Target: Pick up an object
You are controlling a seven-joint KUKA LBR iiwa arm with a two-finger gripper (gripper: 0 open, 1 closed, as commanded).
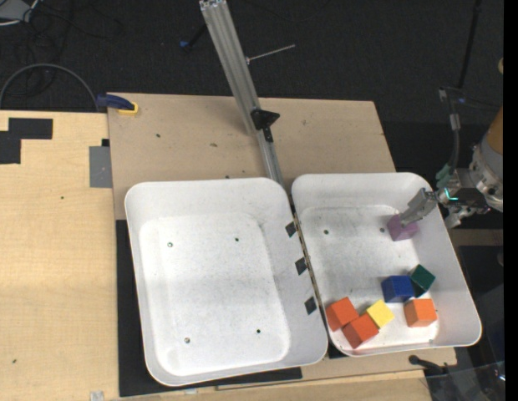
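Two shallow white bins side by side on the bench. Left bin (159, 215): bare white floor with a few small dark dots. Right bin (342, 192): holds every block.

Gripper (412, 214): enters from the right edge, reaching down at a slant over the upper right part of the right bin, tip at a purple block (400, 228). Finger state: cannot tell; grey finger assembly seen as a single slanted bar. Contact with the purple block: appears touching at the block's upper edge, but no block seen between fingers. Purple block resting on the bin floor, well apart from the other blocks.

Remaining blocks grouped in the lower right corner of the right bin:
- blue block (398, 288), touching a dark green block (423, 278) on its right;
- yellow block (380, 314), just below the blue one;
- orange block (421, 312), near the right wall;
- two red-orange blocks (352, 322), side by side, left of the yellow one.

Slanted aluminium rail (240, 82) above the bins, running down to the gap between them.
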